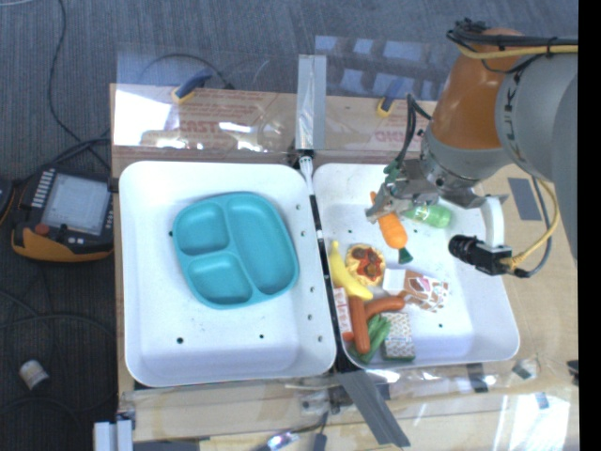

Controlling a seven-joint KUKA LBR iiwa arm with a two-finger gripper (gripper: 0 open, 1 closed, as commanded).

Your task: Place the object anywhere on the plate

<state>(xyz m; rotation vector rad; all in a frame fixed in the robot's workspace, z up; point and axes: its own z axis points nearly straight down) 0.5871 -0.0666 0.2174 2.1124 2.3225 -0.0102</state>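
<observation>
So, quick rundown: grey arm with the orange band reaching in from the right, two-finger gripper hanging low over the back part of the right shallow white bin. Can't tell whether that claw is clenched or released, too much wrist hardware in the way from this angle. Right underneath, touching or nearly so, a small orange toy carrot with a green tip, tilted, lying toward the back middle of that bin; no telling whether actually gripped. Just beside the carrot on the right, a light green plastic bottle-like piece. Further forward in the same bin, a whole heap of toy food: yellow plastic banana along the left wall, round pizza-looking piece against the banana, red sausage, dark green pepper-like chunk, and a white wrapper with red print. Over in the left shallow white bin, a turquoise three-compartment plastic plate, sitting at an angle, well apart from the carrot. Off on the carpet at far left, a grey and orange handheld control unit.
</observation>
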